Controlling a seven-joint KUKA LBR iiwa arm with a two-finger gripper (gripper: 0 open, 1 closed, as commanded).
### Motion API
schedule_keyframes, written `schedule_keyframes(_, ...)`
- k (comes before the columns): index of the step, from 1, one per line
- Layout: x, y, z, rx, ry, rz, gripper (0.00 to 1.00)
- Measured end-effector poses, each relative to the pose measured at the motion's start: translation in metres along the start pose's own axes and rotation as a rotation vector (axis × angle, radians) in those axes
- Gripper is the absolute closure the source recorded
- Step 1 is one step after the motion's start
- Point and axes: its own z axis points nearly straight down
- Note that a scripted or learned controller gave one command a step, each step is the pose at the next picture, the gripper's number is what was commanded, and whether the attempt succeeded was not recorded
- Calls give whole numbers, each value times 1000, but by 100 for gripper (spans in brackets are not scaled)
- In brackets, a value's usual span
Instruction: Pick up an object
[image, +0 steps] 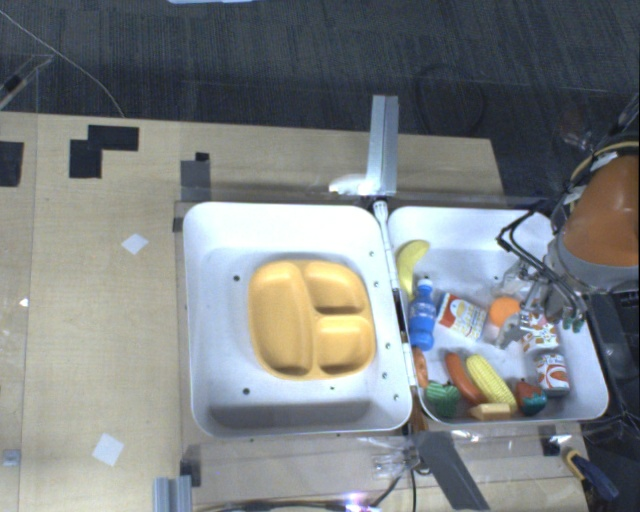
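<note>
Toy foods crowd the right bin (470, 232): a yellow banana (410, 260) by its left wall, a blue bottle (423, 314) lying beside a small carton (463, 318), and corn (490, 379) near the front.

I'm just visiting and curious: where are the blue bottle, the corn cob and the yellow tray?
blue bottle (423, 316): camera view, its body.
corn cob (491, 379): camera view, its middle.
yellow tray (308, 318): camera view, its central divider.
</note>
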Motion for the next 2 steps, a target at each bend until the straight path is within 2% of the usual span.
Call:
schedule_keyframes(1,0,0,0,0,0,0,0)
schedule_keyframes(2,26,6,-10,1,5,358,0)
